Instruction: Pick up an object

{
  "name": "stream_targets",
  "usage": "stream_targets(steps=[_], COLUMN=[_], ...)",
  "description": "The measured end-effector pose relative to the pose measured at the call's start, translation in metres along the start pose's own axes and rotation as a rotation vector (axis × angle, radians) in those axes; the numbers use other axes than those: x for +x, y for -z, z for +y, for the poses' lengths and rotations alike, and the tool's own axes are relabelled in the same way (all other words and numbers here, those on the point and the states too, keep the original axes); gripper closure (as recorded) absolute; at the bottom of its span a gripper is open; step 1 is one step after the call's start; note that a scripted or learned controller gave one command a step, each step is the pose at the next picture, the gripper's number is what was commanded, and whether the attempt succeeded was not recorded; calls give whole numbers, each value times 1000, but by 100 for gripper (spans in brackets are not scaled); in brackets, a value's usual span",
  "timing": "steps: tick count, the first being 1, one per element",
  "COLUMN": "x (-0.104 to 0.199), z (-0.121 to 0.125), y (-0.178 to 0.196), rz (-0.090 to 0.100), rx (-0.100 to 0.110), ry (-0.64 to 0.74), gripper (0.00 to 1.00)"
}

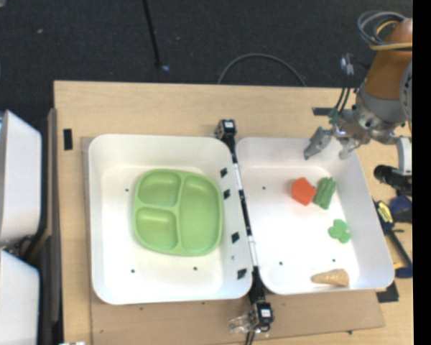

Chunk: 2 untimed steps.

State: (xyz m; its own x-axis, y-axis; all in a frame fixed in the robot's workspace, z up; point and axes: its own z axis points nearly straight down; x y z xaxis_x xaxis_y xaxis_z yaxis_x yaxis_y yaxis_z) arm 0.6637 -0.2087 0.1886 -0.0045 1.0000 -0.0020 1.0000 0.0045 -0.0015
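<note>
Left bin (100, 192): holds a light green divided plate (178, 212), lying flat near its middle.
Right bin (273, 264): holds four small things, all towards its right half.
Orange block (304, 191): lies in the upper middle of the right bin, touching or just beside a dark green piece (325, 192) on its right. It looks like a small, light, stiff toy; a pinch across its two free flat sides should hold, though the green neighbour crowds one side.
Green clover-shaped piece (338, 231): lies below those two, apart from them; flat and low, probably harder to grip.
Tan cone (331, 278): lies on its side near the bin's lower edge; tapered, likely to slip.
Gripper (332, 141): hangs over the right bin's upper right corner, fingers spread, nothing between them, well apart from the orange block.
</note>
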Motion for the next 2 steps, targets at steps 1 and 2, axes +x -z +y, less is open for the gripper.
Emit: stream_targets(steps=[1,2], x=[-1,-2], z=[-6,-6], y=[-62,-88], rz=[1,-1], rx=[2,-2], ry=[-4,-2], gripper=[0,0])
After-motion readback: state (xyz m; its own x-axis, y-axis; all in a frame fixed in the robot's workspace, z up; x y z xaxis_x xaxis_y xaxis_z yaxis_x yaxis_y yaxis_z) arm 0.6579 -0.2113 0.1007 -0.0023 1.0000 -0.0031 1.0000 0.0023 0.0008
